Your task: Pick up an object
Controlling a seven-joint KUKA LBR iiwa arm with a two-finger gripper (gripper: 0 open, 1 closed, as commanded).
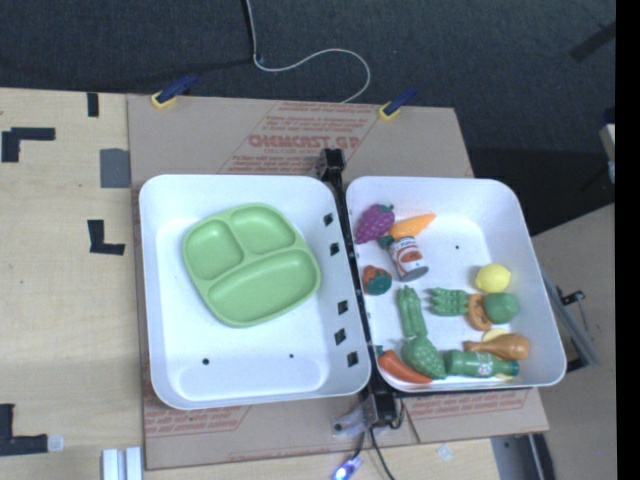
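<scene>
Lengthwise up the right bin (520, 218), a green pod (410, 313) lies; gripper state: cannot tell.

Green divided plate (252, 263) in left bin (160, 268); toy foods (440, 308) in right bin (520, 228).

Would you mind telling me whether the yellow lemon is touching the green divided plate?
Apart. The camera view shows the lemon in the right bin, the plate in the left bin.

green divided plate (252, 264) in left bin (165, 368); cardboard sheet (200, 133) beneath, white cable (300, 63) above
</scene>
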